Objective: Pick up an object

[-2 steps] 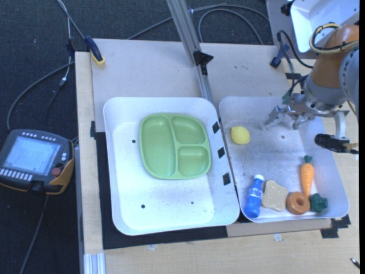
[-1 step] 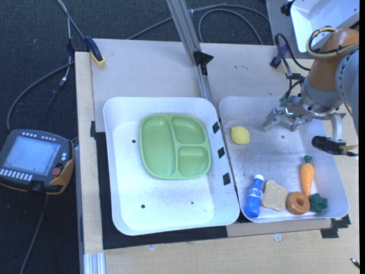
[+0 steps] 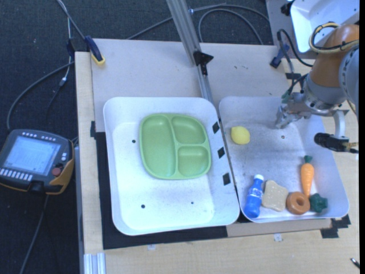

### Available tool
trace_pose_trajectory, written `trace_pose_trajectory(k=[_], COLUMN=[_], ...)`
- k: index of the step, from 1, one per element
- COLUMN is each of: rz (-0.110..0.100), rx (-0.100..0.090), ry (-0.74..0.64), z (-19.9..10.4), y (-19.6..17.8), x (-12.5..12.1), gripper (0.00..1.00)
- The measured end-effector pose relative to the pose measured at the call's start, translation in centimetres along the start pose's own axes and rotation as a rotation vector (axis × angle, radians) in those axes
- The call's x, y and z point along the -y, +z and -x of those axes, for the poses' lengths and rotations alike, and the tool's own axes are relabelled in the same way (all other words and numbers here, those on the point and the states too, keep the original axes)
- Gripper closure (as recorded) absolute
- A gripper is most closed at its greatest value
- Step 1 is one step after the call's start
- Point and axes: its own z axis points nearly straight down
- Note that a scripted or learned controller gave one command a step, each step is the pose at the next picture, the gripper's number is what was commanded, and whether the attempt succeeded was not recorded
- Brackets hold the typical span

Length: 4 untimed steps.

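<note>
Camera view: fingers (image 3: 283, 120) low over right bin (image 3: 268, 153), spread unclear, apart from lemon (image 3: 240, 135).

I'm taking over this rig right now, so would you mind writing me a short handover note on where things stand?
Gripper: low over the back of the right bin, nothing seen between its fingers; open or shut is hard to tell from here.
Right bin: lemon near the left wall; bottle, bread slice, donut and carrot along the front, with a small green piece beside the donut.
Left bin: green divided plate.
Done: nothing picked up yet.
Left: grasp one object and lift it; the lemon lies nearest the gripper.
</note>
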Motion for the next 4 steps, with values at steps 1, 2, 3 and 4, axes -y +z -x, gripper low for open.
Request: trace_pose_trajectory(k=[1, 2, 3, 4], rz=[0.004, 0.003, 0.004, -0.004], rx=[0.000, 0.000, 0.000, -0.003], ry=[0.001, 0.002, 0.001, -0.002], z=[-0.8, -0.7, -0.7, -6.7], y=[-5.2, -10.2, -14.4, -13.6], x=[-0.8, 0.0, -0.2, 0.3], gripper=[1.00, 1.00, 1.00, 1.00])
